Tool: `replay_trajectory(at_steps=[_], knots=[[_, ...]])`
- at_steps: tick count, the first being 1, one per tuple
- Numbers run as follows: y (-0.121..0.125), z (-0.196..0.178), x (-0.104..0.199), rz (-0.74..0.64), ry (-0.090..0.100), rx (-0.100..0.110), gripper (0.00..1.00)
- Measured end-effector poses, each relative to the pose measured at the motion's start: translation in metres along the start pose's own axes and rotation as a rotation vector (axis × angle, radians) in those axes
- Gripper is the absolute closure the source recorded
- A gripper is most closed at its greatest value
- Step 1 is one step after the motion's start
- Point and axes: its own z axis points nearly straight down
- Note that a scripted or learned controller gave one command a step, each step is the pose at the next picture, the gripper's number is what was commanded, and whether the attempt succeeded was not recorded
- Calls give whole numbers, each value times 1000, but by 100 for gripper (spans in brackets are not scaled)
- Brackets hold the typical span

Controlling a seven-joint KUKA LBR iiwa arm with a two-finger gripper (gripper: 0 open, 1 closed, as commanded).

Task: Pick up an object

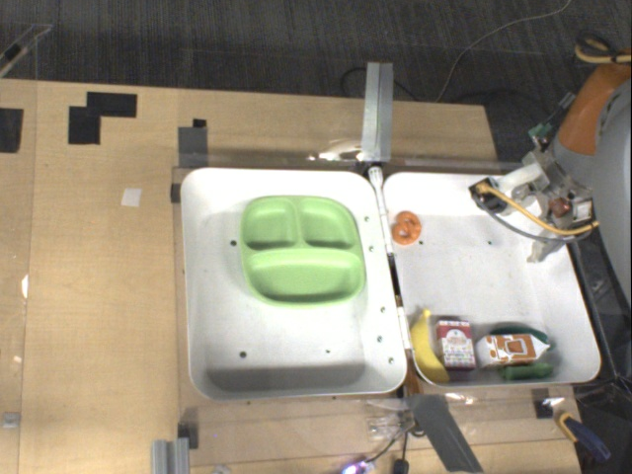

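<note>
Over the right bin's (494,294) far right edge, the gripper (549,227) hangs with nothing in it, as far as I can tell; whether its fingers are spread or closed, I cannot tell. The picking is not done: banana (425,348), two cartons (454,344) and orange ball (406,227) lie unlifted.

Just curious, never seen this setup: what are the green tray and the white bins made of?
The green tray looks like moulded plastic: uniform colour, rounded compartments, soft sheen. The white bins also seem plastic, matte with rounded corners, though painted metal is possible.
</note>
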Motion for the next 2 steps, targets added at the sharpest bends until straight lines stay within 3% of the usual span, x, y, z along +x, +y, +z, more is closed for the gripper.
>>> replay_trajectory(at_steps=[1,2], knots=[[-1,-12,2,-6,3,-1,100],[-3,-160,3,-144,3,-3,100]])
